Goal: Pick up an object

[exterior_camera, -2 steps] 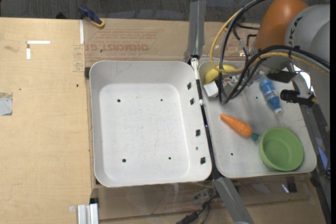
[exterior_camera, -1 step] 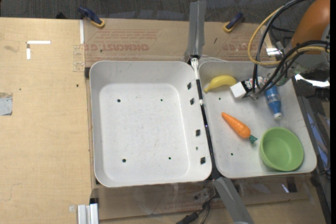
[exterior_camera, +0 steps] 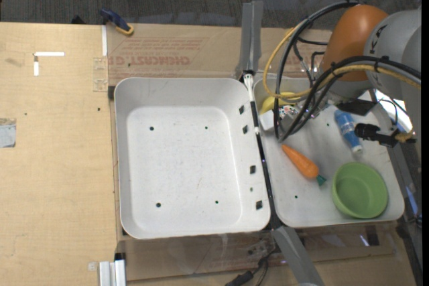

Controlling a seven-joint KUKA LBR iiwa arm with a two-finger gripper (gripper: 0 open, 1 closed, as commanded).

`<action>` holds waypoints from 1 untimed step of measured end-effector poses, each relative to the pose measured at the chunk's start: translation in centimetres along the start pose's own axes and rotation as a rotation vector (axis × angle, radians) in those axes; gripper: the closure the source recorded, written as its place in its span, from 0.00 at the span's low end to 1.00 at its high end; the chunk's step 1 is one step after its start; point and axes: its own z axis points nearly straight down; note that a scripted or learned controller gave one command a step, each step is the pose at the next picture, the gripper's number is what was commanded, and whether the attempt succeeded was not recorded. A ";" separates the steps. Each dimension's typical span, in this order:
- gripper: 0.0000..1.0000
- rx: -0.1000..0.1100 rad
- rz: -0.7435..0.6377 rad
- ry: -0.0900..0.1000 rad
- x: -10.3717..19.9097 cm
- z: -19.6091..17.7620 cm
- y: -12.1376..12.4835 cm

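Observation:
The right bin (exterior_camera: 295, 207) holds an orange carrot (exterior_camera: 299, 162) with a green tip, lying near the middle. A green bowl (exterior_camera: 360, 190) sits at the bin's front right, and a blue and white bottle (exterior_camera: 347, 131) lies behind it. A yellow object (exterior_camera: 269, 104) and a small white piece (exterior_camera: 266, 120) rest in the far left corner. My gripper (exterior_camera: 291, 113) hangs low over that corner, just right of the yellow object, half hidden behind black and yellow cables. The carrot lies in front of it, apart from it.
The left bin (exterior_camera: 134, 211) stands beside the right one, with a raised divider (exterior_camera: 258, 144) between them. Cables (exterior_camera: 315, 87) loop over the right bin's far side. Brown cardboard (exterior_camera: 167, 53) lies behind the bins and a wooden benchtop (exterior_camera: 53, 144) to the left.

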 end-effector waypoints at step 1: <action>0.00 0.054 0.629 0.031 -2.2 0.5 -0.1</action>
